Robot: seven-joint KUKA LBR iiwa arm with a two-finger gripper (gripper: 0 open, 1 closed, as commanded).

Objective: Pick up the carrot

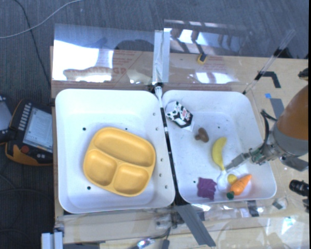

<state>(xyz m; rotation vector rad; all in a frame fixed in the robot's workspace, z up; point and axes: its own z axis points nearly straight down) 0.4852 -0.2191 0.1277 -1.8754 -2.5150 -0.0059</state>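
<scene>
Small orange plastic carrot (241, 184) w/ green top lies in right white bin's (233, 105) near corner, beside a yellow banana (218, 152) & purple toy (206, 187); arm's gripper (238, 161) hovers just above it, fingers apart, prob. lining up a grasp.

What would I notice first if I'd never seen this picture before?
Probably the big yellow divided plate lying in the left bin. Next, the bright toys near the right bin's front edge: an orange carrot, a yellow banana and a purple toy, with the gripper just above the carrot.
</scene>
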